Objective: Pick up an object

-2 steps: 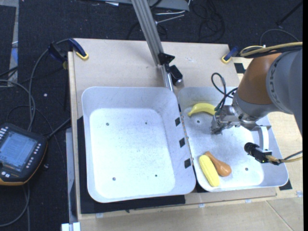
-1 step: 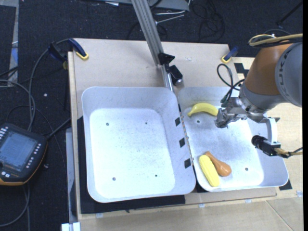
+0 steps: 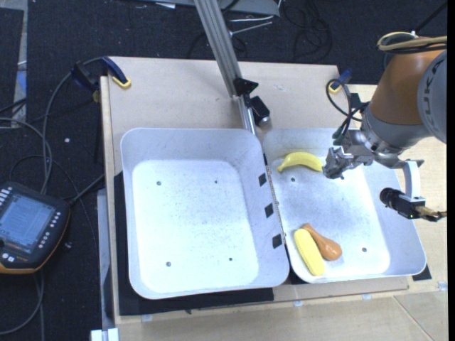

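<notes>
A yellow banana (image 3: 299, 162) lies at the back of the right bin (image 3: 398, 222). Near that bin's front edge a yellow block-like object (image 3: 308, 251) rests against an orange pear-shaped object (image 3: 323, 244). My gripper (image 3: 334, 166) hangs just right of the banana's tip, low over the bin's back part, with the grey wrist and orange band above it to the right. Nothing shows between its fingers.
The left bin (image 3: 188, 215) sits beside the right one, with a raised divider wall (image 3: 274, 208) between them. A slanted metal pole (image 3: 224, 45) rises behind the bins. Clamps and cables lie on the bench's back corners, and a teach pendant (image 3: 25, 222) sits at far left.
</notes>
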Robot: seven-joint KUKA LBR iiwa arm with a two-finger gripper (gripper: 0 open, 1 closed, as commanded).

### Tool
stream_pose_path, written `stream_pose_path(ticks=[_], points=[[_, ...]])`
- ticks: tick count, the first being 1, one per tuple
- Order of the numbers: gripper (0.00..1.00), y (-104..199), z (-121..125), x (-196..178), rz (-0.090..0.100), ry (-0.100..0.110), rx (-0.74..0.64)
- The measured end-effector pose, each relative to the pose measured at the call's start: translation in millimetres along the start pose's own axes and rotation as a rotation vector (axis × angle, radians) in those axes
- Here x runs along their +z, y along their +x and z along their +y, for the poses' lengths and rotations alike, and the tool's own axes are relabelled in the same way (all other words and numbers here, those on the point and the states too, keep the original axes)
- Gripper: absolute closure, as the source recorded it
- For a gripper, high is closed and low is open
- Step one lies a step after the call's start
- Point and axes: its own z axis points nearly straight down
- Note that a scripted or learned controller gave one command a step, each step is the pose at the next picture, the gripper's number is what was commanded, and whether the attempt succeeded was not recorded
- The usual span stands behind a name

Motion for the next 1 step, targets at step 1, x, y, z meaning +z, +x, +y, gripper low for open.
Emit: stream_pose_path(ticks=[1], points=[[1.0,3.8,9.0,-57.9,0.0,-0.002,0.0]])
